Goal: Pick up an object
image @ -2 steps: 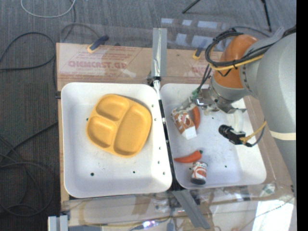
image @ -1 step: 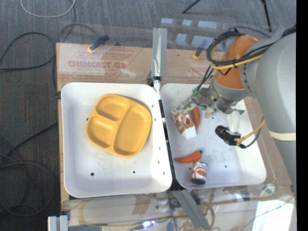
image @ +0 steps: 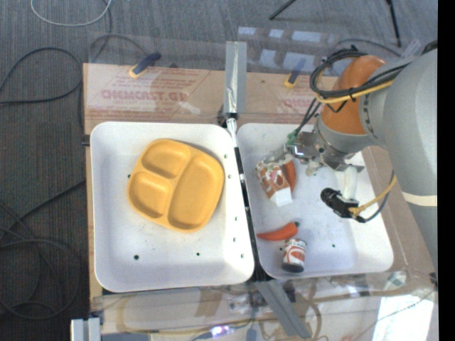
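The right bin (image: 370,251) holds a small printed packet (image: 273,180) with an orange carrot-like piece (image: 290,175) beside it, a red chili pepper (image: 278,231) and a little red-and-white can (image: 293,255) near the front. The gripper (image: 304,150) hangs over the bin's far part, just right of and above the packet. Its fingers are hidden under the wrist. A yellow three-section plate (image: 176,184) lies in the left bin (image: 114,261).
The arm's grey body and orange band (image: 353,94) fill the right bin's far right corner. A black cable connector (image: 338,201) dangles over the right bin's middle right. A metal divider (image: 233,84) runs between the bins at the back.
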You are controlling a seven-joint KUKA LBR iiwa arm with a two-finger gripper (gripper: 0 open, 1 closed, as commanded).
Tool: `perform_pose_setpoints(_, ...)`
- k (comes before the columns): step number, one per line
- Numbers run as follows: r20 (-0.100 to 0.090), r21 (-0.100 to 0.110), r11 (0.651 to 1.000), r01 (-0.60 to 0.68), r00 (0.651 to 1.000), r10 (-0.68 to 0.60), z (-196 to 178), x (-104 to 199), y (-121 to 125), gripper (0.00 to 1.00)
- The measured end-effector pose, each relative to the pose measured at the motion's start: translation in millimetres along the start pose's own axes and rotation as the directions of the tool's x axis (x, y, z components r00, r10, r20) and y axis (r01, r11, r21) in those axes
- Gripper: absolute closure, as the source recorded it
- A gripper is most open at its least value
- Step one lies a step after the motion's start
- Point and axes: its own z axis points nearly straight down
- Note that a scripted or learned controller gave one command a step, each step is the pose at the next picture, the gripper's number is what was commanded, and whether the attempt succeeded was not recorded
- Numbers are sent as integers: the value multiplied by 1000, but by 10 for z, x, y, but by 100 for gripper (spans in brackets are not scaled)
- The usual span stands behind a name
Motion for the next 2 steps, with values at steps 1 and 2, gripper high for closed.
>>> perform_pose_setpoints(1, -1, -15, 1000, 5, 1000, -5, -172, 25, 59, 100)
perform_pose_setpoints(2, -1, -9, 1000, 5, 1000, -5, -146, 23, 41, 0)
